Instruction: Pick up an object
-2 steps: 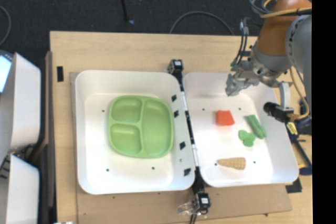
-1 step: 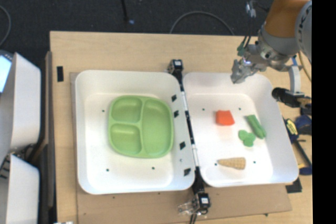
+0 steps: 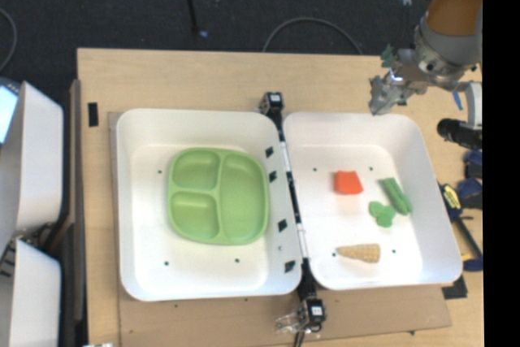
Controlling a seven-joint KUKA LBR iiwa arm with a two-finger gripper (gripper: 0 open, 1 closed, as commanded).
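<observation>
From my remote station, I watch the claw (image 3: pixel 388 93) hang over the far edge of the right bin (image 3: pixel 422 144), the grey arm with its orange band (image 3: pixel 452 8) reaching in from the right; whether the claw is clenched or released I cannot tell, and nothing is visibly in it. The candidates all lie in that right bin: a red block (image 3: pixel 348 183) near its middle, a green piece (image 3: pixel 396 195) and a smaller green lump (image 3: pixel 382 213) just beside each other toward the right wall, and a tan cone-shaped piece (image 3: pixel 359 253) at the near side. My judgement is that the red block is the soundest choice, since it sits apart from the others with bare floor around it; I would bring the claw nearer and slightly left, square it to the block's flat sides and descend straight, keeping off the green pair. The left bin (image 3: pixel 134 175) carries a green divided plate (image 3: pixel 218 196). Both bins rest on a pale wooden worktop (image 3: pixel 203 77), joined by black clips, with dark floor and loose cables (image 3: pixel 313 24) beyond its far edge.
</observation>
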